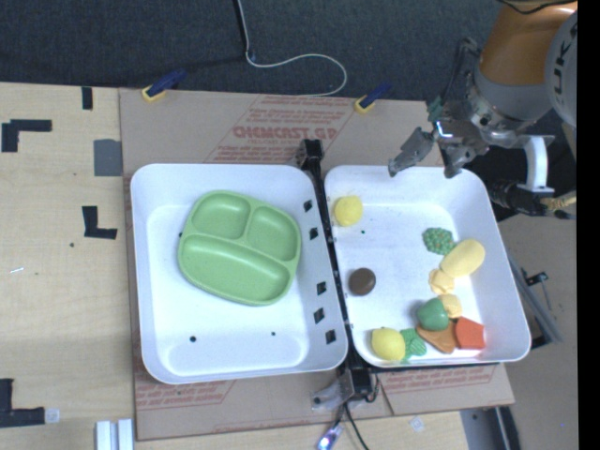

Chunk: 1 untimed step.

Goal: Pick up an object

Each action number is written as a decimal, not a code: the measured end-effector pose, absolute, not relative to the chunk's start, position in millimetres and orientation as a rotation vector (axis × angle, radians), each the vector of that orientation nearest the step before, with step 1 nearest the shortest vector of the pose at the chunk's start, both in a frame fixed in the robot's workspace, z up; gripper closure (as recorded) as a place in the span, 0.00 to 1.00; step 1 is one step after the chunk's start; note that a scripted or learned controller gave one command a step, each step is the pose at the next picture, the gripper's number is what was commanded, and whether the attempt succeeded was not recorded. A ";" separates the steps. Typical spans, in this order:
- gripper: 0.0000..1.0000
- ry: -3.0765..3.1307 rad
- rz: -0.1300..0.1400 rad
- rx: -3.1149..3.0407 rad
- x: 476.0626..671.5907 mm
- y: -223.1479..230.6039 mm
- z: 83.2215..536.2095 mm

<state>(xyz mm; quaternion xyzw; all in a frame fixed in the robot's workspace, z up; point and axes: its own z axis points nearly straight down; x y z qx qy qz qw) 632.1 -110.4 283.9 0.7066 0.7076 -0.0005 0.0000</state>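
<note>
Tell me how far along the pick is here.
Nothing looks done yet. The gripper hangs open above the right bin's far rim, with nothing between its fingers. The yellow ball, brown disc and the toy food cluster all lie in that bin. Descent, grasp and lift remain.

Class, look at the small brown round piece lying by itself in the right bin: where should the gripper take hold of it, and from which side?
Come straight down from above and close across the middle of the brown round piece. It lies low and round on the right bin floor with bare floor all around, so any pinch direction should probably work. The gripper is open above the bin's far edge.
</note>
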 end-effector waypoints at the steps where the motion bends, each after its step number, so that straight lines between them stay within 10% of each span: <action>1: 0.00 2.216 0.018 2.206 640.6 -84.9 507.3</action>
